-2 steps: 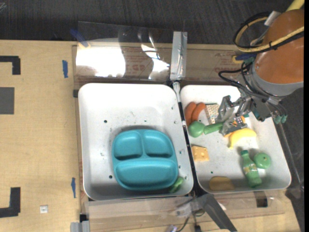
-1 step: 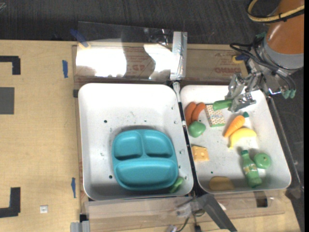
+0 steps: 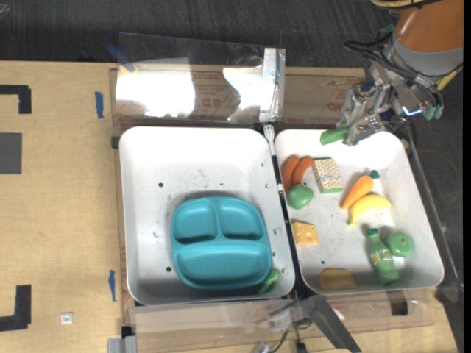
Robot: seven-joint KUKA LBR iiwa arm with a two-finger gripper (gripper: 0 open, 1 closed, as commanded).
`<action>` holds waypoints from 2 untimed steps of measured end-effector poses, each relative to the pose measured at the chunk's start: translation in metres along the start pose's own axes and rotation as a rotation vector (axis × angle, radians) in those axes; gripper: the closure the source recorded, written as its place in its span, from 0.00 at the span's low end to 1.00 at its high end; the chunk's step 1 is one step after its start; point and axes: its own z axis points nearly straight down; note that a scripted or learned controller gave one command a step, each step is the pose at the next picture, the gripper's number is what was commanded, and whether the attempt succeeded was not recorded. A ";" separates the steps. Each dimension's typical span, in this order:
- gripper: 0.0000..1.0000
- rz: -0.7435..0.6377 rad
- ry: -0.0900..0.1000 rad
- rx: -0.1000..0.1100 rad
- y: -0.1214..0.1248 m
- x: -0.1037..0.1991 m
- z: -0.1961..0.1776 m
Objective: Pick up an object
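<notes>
A small green object [image 3: 333, 135] is seen gripped at the fingertips of the gripper [image 3: 352, 132], raised over the far edge of the right bin [image 3: 419, 197] (its exact kind cannot be told at this size). The fingers are closed on one end of it, and the rest juts out toward the left bin [image 3: 147, 168]. Below, in the right bin, are lying an orange carrot [image 3: 357, 190], a yellow banana [image 3: 369, 207], a speckled block [image 3: 327, 175], a green bottle [image 3: 382, 256] and a wedge of cheese [image 3: 305, 234]. In the left bin, a teal divided tray [image 3: 219, 241] is set near the front wall.
</notes>
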 end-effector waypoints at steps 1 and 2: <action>1.00 0.007 -0.003 -0.001 0.029 -0.036 -0.014; 1.00 -0.042 0.002 -0.001 0.034 -0.037 -0.002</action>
